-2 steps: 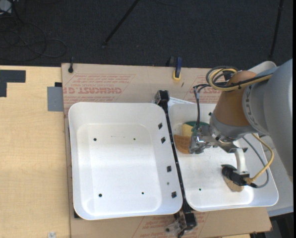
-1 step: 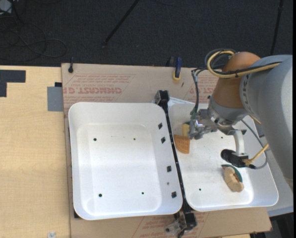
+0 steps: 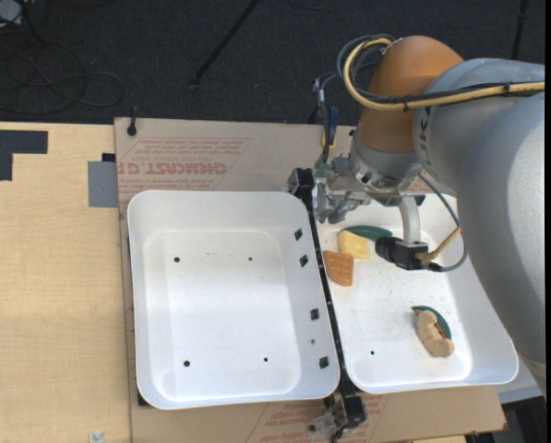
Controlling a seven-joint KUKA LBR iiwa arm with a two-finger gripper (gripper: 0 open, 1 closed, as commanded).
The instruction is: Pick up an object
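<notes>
Hovering end effector [image 3: 336, 203] at right bin [image 3: 390, 326] far-left corner, nothing picked yet.
Open or closed: cannot tell; yellow block [image 3: 353, 245] just beside it.

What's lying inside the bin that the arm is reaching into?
A yellow block, a tan waffle-like piece, a green item and a brown lump. The arm hides the far right part of the bin.

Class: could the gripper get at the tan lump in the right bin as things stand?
Probably yes. The tan lump lies in the right bin apart from the yellow block, nothing over it, and the gripper hangs over the same bin.
</notes>
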